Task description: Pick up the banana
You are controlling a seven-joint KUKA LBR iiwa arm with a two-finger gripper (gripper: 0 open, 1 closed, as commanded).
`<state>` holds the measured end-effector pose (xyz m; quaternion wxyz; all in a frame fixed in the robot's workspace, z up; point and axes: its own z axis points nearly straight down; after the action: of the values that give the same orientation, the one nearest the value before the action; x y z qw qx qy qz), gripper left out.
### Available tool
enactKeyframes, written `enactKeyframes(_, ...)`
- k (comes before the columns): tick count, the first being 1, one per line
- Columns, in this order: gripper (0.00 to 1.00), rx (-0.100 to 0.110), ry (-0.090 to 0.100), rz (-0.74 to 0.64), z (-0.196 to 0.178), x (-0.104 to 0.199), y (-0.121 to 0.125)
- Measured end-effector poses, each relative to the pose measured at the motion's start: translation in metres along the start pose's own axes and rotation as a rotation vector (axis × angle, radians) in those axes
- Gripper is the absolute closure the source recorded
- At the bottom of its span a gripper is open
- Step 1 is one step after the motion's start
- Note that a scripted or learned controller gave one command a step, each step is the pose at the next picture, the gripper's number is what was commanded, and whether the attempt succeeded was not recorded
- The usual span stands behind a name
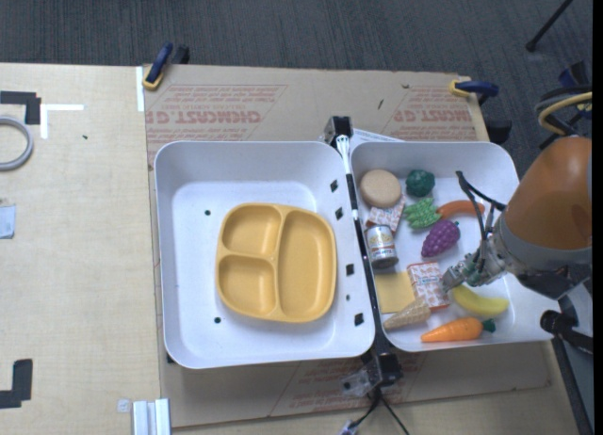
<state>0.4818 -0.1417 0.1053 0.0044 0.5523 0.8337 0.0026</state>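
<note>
The banana [480, 303] lies near the front right corner of the right bin [499, 162], and the gripper [462, 275] sits just at its upper left end; whether it is spread or closed cannot be told. It looks like a light, stiff, smooth toy, so a hold across its curved middle seems safest. A carrot [452, 330] lies just in front of it, with a small card [426, 281] and a cheese wedge [409, 315] crowding its left.

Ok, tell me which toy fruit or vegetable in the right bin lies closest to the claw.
The yellow banana, just below the claw, near the bin's front edge. The orange carrot lies further forward, the purple grapes further back.
</note>
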Motion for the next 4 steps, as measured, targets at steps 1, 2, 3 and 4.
enactKeyframes(1,1.00,0.006,0.004,-0.328,0.013,-0.039,-0.011)
enactKeyframes(2,1.00,0.005,0.005,-0.716,0.013,-0.058,-0.028)
enactKeyframes(3,1.00,0.004,0.006,-1.074,0.013,-0.052,-0.025)
enactKeyframes(4,1.00,0.005,0.006,-0.872,0.013,-0.009,0.023)
